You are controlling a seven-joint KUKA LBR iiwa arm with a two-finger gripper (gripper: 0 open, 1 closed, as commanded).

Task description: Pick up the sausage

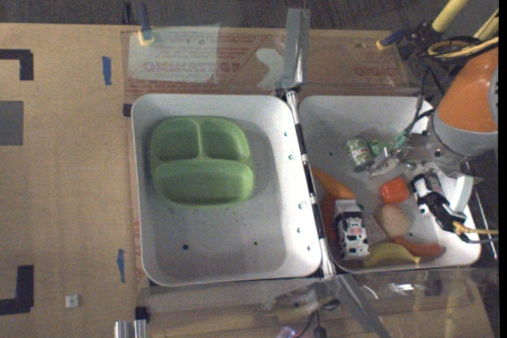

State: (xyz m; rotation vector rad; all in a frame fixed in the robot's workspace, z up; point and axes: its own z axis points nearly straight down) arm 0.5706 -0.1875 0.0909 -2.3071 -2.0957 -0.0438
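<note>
The sausage (422,248), a reddish-brown link, lies at the front right of the right bin (317,123). It touches the tip of a yellow banana (386,255) and sits just below a tan potato (394,220). My gripper (390,157) hangs over the middle of the right bin, well behind the sausage. It is between a green can (360,150) and an orange block (394,191). Nothing shows in its grasp.
The right bin also holds an orange carrot (333,184) and a white toy truck (351,229) near its left wall. The left bin (222,257) holds a green divided plate (203,161). Cables and the arm's wrist (444,198) hang over the right bin's right side.
</note>
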